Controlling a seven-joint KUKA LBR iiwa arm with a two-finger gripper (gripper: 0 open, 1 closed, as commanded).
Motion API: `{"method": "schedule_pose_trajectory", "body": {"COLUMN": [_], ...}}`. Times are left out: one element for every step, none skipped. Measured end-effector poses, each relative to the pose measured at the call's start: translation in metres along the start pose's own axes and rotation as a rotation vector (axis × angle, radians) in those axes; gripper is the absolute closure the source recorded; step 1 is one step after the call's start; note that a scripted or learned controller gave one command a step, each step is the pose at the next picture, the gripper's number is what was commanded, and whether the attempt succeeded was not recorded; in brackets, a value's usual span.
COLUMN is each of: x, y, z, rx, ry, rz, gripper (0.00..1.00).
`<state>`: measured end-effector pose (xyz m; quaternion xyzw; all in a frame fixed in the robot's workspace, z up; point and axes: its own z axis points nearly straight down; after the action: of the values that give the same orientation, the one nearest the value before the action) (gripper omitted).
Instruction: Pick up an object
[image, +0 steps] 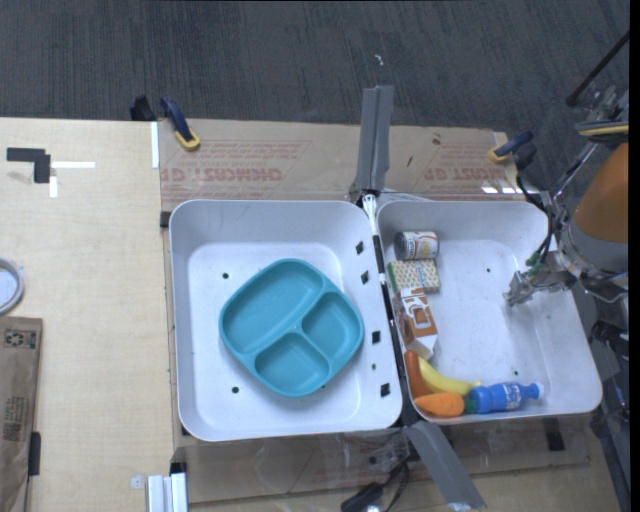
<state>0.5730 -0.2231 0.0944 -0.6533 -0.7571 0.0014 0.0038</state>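
My gripper (522, 290) hangs at the right of the frame over the right bin (560, 395). I cannot tell its state. Nothing is picked yet.

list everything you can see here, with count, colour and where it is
bins: 2, white, side by side on the bench
divided plate: 1, teal, in the left bin
can: 1, silver and tan, far left part of the right bin
snack packets: 2, patterned tan and orange-white, right bin beside the centre wall
banana: 1, yellow, near left corner of the right bin
orange item: 1, orange, just in front of the banana
bottle: 1, blue, lying along the right bin's near wall
clamps: 2, blue and yellow, far edge of the cardboard sheet
arm: 1, grey with orange band, from the right
gripper: 1, metal, low in the right bin's right side
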Motion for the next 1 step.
{"method": "schedule_pose_trajectory", "body": {"x": [0.0073], "y": [0.0022], "z": [0.001], "rx": [0.004], "ry": [0.011], "rz": [-0.009], "gripper": [0.0]}}
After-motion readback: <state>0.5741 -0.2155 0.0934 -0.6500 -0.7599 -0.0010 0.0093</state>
